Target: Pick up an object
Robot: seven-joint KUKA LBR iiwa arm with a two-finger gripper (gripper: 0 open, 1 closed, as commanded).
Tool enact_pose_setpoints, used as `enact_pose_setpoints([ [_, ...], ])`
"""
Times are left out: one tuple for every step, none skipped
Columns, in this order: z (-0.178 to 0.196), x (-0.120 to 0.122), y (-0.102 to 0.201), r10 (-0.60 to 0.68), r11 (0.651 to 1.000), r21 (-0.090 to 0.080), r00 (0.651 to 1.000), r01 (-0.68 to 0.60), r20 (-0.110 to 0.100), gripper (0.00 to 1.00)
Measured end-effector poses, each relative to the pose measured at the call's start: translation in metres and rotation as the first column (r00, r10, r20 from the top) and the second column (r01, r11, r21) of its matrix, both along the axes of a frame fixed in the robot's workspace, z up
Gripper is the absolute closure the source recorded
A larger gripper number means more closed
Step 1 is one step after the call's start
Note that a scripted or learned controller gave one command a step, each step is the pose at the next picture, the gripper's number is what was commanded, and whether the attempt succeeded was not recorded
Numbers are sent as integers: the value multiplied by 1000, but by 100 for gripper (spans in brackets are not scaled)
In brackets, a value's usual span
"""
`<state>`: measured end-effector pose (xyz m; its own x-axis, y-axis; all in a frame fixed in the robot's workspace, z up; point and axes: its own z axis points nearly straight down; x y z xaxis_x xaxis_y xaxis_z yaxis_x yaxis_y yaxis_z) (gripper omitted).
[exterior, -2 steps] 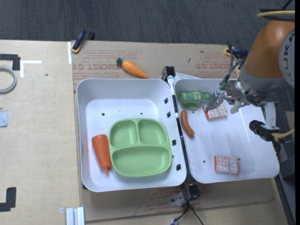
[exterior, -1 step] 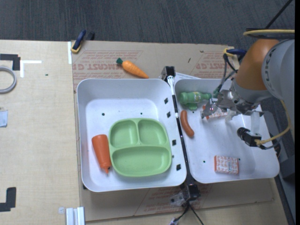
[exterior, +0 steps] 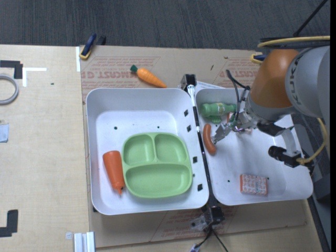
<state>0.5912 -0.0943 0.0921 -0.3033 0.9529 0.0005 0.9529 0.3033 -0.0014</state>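
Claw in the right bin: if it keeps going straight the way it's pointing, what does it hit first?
Most likely the sausage. The claw points left and slightly down in the picture, and the sausage lies just past its tips, against the right bin left wall. The green bottle lies off that line. Height is unclear from this slant.

Arm cut off by right edge. Arm hides part of right bin. Pincer fingers too small, cluttered to tell state. Green bottle partly behind pincer. Ring cut by left edge.
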Motion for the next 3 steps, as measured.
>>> enact_pose_setpoints([
  [-2,45,-15,-137,991,6,990,137,-36,0],
  [-1,49,-4,-452,892,-3,892,452,-5,0],
  [9,48,-5,-451,893,-5,893,451,-7,100],
])
